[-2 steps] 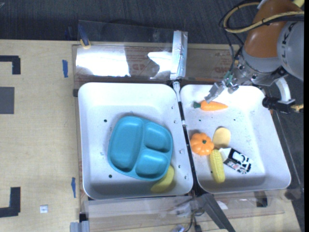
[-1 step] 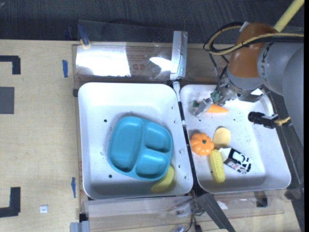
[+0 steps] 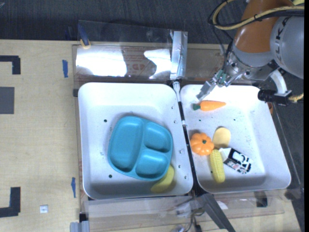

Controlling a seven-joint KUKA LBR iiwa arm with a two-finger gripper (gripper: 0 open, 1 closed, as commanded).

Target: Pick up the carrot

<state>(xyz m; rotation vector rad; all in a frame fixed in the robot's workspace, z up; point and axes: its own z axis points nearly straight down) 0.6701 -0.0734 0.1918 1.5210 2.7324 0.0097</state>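
The carrot (image 3: 212, 106) is orange with a green stub at its left end. It lies flat on the floor of the right bin (image 3: 260, 124), near the far wall. My gripper (image 3: 208, 89) hangs just beyond the carrot, over its left end, and reaches in from the upper right under the grey and orange arm (image 3: 263, 28). The carrot rests on the bin floor apart from the gripper's tip, and nothing shows in the gripper.
The right bin also holds a small orange pumpkin (image 3: 201, 143), a pale yellow round fruit (image 3: 222, 137), a corn cob (image 3: 217, 166) and a black-and-white item (image 3: 238, 161). In the left bin (image 3: 91, 105) are a blue divided plate (image 3: 140, 147) and a yellow fruit (image 3: 165, 180).
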